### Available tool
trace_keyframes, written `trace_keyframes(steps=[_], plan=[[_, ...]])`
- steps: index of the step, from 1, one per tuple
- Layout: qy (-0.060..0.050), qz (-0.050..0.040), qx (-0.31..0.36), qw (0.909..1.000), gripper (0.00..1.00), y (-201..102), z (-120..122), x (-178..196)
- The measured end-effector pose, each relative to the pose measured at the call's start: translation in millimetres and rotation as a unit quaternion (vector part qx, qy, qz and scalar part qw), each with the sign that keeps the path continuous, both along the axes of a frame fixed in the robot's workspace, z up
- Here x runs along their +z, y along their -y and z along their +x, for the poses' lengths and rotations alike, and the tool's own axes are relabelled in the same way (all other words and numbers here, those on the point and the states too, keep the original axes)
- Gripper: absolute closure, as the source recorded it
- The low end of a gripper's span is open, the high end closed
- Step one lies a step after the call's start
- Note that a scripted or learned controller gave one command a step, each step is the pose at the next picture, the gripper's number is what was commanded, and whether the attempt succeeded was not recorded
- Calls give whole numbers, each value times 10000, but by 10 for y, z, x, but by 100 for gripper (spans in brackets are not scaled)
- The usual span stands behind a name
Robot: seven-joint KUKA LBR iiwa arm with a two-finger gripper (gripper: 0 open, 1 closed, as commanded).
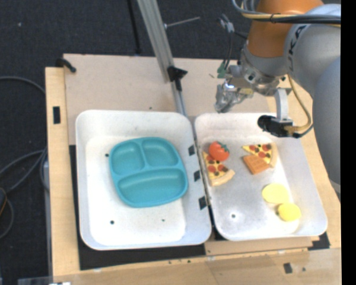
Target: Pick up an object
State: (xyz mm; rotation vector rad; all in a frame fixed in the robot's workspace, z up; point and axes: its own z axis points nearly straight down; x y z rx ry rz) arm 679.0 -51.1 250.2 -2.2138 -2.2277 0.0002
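Toy pizza slices [258,157], a red tomato [218,151] and yellow discs [275,193] lie untouched in the white bin [308,177] below the tool [226,98], which hangs above its far rim carrying nothing visible, so the pick remains undone.

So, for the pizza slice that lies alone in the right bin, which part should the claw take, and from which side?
Probably straight from above. The pizza slice lies flat on the right bin floor, so no side face offers itself. Close the claw across the wide crust end, where the two straight edges are nearly opposite; toward the tip they taper and could slip. It lies apart from the tomato, so there is room around it.
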Motion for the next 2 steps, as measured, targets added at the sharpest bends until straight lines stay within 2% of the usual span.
trace_keyframes(steps=[1, 2], plan=[[-3, 1, 0, 10000, 100, -502, -114, -110], [4, 6, 6, 10000, 100, -1012, -228, -15]])
